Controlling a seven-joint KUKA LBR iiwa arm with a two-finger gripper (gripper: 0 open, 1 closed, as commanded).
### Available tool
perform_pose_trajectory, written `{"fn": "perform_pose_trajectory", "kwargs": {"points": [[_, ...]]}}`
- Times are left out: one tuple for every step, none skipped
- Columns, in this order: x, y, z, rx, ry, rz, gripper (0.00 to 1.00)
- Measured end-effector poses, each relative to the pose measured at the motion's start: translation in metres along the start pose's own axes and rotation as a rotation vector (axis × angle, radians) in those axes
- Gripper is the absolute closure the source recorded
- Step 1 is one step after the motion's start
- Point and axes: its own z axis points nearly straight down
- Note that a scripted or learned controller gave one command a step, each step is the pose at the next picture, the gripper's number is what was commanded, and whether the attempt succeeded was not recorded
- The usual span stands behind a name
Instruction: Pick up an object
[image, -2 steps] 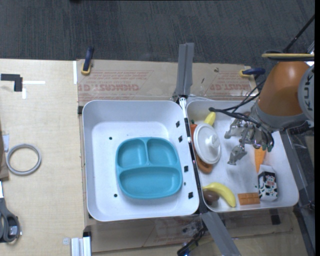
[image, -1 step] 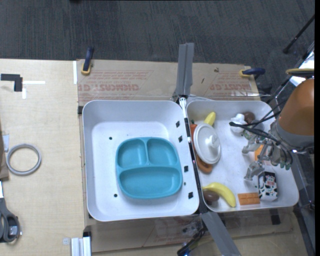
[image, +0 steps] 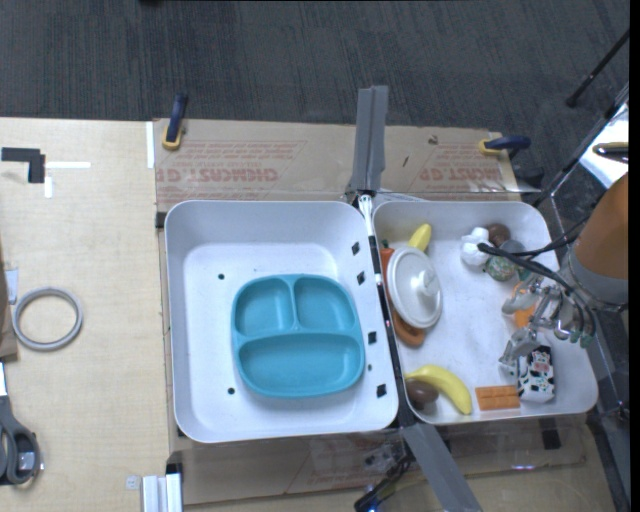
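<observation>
One cardboard sheet reads "GRIMCAST" (mirrored, uncertain); fingers' state: cannot tell.

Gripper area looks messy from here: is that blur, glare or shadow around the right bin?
Camera view: the gripper and its cables look soft and cluttered, fingers unreadable; right bin is evenly lit with only faint shadows; white lid shows mild glare; blue plate is sharp.
</observation>
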Motion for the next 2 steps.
{"fn": "perform_pose_trajectory", "kwargs": {"points": [[-0.0011, 0.0017, -0.0087, 0.001, -0.002, -0.005, 1.00], [-0.0011, 0.0020, -0.0086, 0.001, -0.002, -0.005, 0.00]]}}
